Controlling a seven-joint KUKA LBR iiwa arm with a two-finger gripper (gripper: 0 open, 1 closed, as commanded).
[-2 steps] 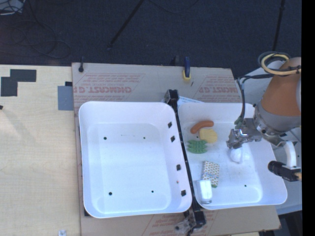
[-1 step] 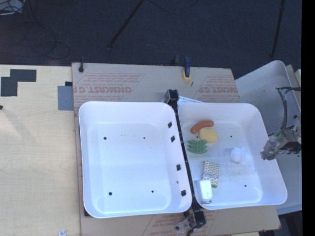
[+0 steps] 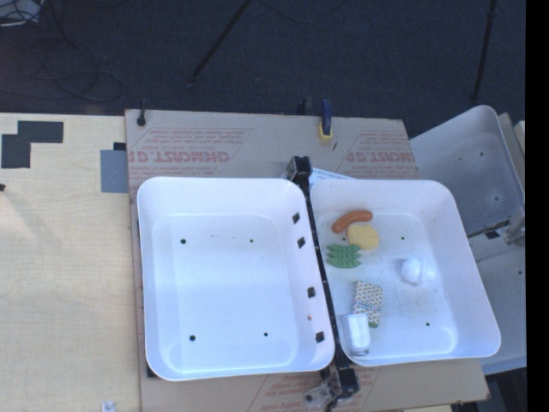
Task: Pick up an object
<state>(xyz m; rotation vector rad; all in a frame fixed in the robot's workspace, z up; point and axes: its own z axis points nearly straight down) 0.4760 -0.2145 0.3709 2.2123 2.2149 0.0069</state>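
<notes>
The right bin point(image 3: 467, 316) holds several small objects. An orange sausage-shaped piece point(image 3: 352, 220) lies at its far left, touching a yellow lump point(image 3: 364, 238) just below it. Beside them, near the bin's left wall, is a green leafy piece point(image 3: 343, 256). A white ball point(image 3: 412, 270) rests alone toward the middle right. A checkered pouch point(image 3: 368, 301) lies lower down, and a small clear cup point(image 3: 357, 334) sits on its side at the near left corner, just below the pouch.
The left bin point(image 3: 163, 230) stands beside the right one, joined along a seam with black clips point(image 3: 310, 292). Both rest on a cardboard sheet point(image 3: 214, 148) held by a blue-and-yellow clamp point(image 3: 325, 125). A grey metal plate point(image 3: 476, 153) lies to the right.
</notes>
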